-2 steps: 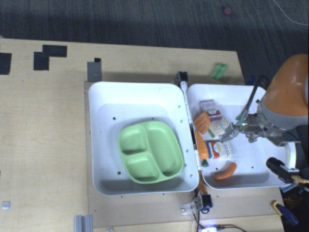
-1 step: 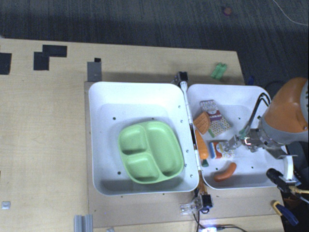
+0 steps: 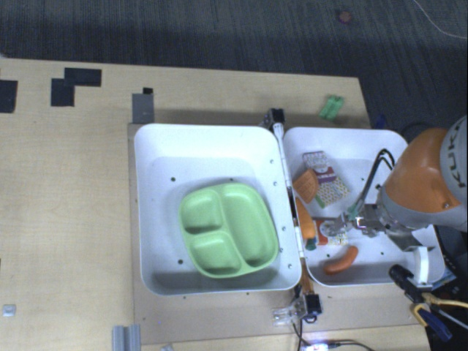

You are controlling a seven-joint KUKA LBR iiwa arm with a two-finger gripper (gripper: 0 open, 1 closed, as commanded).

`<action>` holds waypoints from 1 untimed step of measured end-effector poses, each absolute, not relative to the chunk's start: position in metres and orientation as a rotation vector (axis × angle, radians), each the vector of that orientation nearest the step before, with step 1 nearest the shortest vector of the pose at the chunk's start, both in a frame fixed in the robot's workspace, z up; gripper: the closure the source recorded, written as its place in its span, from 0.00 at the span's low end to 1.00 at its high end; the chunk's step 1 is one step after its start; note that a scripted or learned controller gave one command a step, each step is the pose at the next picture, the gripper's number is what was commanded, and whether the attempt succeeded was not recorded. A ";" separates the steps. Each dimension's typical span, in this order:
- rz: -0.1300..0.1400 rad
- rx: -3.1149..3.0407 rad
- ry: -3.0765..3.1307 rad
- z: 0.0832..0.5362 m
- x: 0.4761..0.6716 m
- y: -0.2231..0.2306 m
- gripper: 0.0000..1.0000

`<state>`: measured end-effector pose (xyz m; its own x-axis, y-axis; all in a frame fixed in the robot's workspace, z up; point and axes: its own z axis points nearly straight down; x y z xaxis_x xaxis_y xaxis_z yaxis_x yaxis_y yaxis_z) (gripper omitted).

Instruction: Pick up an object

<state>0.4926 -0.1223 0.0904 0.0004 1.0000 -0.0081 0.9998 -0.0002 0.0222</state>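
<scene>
**End effector low in the right bin**

Sausage [image 3: 341,260] lies at the right bin's [image 3: 365,143] front, just below the end effector [image 3: 338,227]; its finger state is unclear. Left bin [image 3: 157,148] holds a green tray [image 3: 228,229]. Pale wooden desk [image 3: 66,218], dark carpet [image 3: 219,20] behind.

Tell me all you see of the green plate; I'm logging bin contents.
The green plate is pale green, smooth and plastic-looking, a rounded square split into three compartments: two small ones on the view's left, one long one on the right. It lies flat, turned slightly askew, on the floor of the left bin, with nothing in it.
</scene>
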 end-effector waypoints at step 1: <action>0.028 2.204 2.210 0.103 0.496 -0.119 1.00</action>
